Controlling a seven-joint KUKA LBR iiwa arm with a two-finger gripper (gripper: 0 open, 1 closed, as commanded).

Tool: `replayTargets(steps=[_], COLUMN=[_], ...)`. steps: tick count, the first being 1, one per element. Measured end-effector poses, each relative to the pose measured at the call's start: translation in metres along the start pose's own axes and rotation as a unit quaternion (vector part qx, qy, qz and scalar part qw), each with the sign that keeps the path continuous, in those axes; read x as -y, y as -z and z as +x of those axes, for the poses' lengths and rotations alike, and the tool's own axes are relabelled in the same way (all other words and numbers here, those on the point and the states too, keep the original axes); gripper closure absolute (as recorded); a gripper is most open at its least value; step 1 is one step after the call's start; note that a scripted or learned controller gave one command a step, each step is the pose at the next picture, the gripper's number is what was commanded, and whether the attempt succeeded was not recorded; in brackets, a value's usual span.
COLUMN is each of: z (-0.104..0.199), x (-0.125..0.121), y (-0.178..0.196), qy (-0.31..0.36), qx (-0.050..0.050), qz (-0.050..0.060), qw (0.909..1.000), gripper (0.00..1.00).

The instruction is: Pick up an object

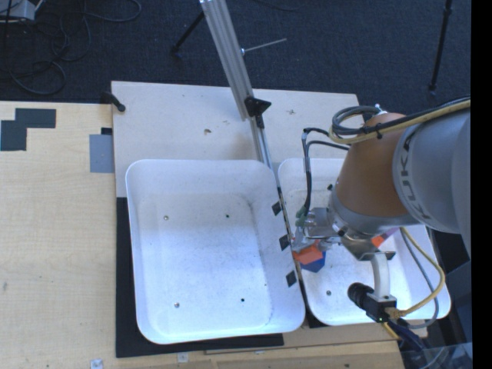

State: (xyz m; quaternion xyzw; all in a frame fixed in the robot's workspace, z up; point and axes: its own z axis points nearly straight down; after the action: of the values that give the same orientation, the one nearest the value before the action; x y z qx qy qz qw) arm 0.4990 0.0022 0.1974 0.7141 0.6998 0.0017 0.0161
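Camera view puts a small orange and blue block (310, 256) in the right-hand bin (338, 302), close against that bin's left wall, just beside the row of black clips on the divide between the two bins. The orange part sits on top and toward eleven o'clock; the blue part shows below it toward five o'clock. Its long axis is too small to read with any confidence.

Directly above it, touching or nearly so, is the claw (317, 233), a grey metal cluster at the end of the wrist. The block lies at about seven o'clock from that cluster, tucked right under it. Whether the claw is spread or closed, and whether it has the block pinched, I cannot tell: the wrist and cables cover that spot.

From there the orange-banded arm (369, 175) runs off toward two o'clock. The left bin (154, 183), at nine o'clock from the block, lies on the pale counter (184, 121).
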Motion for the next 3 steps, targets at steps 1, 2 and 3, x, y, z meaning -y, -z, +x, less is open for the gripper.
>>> replayTargets(steps=[1, 2, 3], z=[0.047, 0.047, 0.004], x=[0.01, 0.011, -0.037], y=[0.052, 0.049, 0.075], qy=[0.012, 0.012, 0.009], qx=[-0.011, -0.01, -0.009], qz=[0.011, 0.015, 0.012], qw=[0.9998, 0.9998, 0.9999], gripper=[1.0, 0.0, 0.0])
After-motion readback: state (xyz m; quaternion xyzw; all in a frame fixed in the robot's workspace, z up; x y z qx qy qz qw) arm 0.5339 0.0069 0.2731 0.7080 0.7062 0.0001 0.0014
